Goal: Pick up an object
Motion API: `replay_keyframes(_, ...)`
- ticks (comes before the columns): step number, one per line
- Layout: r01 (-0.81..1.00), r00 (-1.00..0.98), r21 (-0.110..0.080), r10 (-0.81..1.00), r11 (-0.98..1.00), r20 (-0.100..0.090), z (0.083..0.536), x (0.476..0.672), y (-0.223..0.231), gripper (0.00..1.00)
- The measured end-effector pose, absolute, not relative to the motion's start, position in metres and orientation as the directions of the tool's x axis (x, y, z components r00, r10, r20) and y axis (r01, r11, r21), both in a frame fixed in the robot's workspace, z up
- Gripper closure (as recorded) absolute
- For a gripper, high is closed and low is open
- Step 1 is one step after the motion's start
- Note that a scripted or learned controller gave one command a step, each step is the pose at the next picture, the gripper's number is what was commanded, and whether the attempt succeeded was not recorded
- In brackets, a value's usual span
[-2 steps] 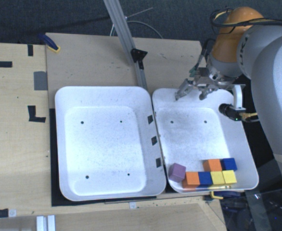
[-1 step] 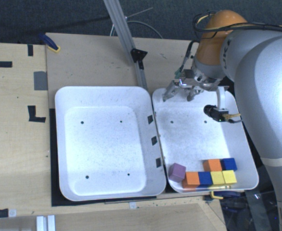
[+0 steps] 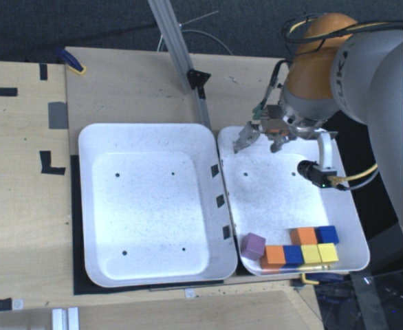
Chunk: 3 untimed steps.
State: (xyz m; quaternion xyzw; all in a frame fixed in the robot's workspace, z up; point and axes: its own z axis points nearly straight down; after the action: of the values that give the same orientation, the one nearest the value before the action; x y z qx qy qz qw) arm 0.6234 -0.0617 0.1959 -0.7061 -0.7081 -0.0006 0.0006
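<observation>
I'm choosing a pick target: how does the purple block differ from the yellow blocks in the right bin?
The purple block sits alone and turned askew; the yellow blocks lie square, packed among orange and blue ones. Purple lies nearer the divider, yellow nearer the bin's right corner. Both rest along the right bin's near edge.

Speckled glossy white plastic bins (image 3: 146,139); pale matt wooden bench (image 3: 119,88); smooth metal gripper (image 3: 262,141)

Arm: the grey arm (image 3: 366,60) is reaching in from the frame's upper right, orange band (image 3: 318,53) above the wrist.
Gripper: the gripper (image 3: 261,141) is hanging right of centre, fingers spreading apart, gripping nothing.
</observation>
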Motion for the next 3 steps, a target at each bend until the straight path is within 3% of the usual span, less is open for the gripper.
replay_keyframes(1, 1.0, -0.005, -0.001, 1.0, 0.005, 0.001, 0.192, 0.639, -0.029, 0.0)
replay_keyframes(2, 1.0, -0.001, -0.004, 1.0, 0.001, -0.001, 0.192, 0.601, -0.016, 0.0)
replay_keyframes(3, 1.0, -0.002, 0.001, 1.0, 0.002, 0.001, 0.202, 0.626, -0.016, 0.0)
